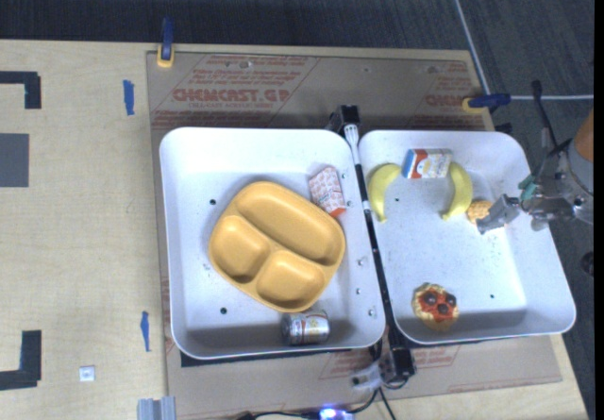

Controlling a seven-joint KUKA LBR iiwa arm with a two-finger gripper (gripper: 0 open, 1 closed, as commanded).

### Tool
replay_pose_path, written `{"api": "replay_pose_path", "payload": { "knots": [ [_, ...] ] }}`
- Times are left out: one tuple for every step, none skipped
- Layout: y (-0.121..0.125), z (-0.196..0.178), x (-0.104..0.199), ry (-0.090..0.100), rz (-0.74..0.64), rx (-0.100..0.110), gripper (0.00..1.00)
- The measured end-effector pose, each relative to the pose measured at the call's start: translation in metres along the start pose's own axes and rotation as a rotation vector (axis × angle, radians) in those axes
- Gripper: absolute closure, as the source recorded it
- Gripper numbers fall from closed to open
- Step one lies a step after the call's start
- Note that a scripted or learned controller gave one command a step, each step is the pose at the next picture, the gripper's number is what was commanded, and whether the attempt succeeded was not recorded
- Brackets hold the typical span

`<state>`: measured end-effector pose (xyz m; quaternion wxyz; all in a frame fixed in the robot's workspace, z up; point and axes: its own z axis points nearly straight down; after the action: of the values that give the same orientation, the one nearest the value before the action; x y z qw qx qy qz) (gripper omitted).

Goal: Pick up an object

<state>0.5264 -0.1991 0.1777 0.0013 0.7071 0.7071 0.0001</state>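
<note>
From my remote console, the grey two-finger gripper hangs over the right white plastic bin, just right of a curved yellow banana; whether its fingers are spread or closed, I cannot tell. A small orange-yellow piece lies at its tip. I'd lower straight and centre on that piece, keeping off the banana. Counted: two bananas, one small white carton, one round pizza-like toy; left of that bin, one yellow divided tray, one can, one packet.
</note>
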Motion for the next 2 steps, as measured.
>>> {"api": "replay_pose_path", "payload": {
  "knots": [
    [0.01,0.092,0.084,0.003,-0.002,-0.001,0.0],
    [-0.047,0.091,0.101,0.002,0.0,-0.001,0.0]
  ]
}}
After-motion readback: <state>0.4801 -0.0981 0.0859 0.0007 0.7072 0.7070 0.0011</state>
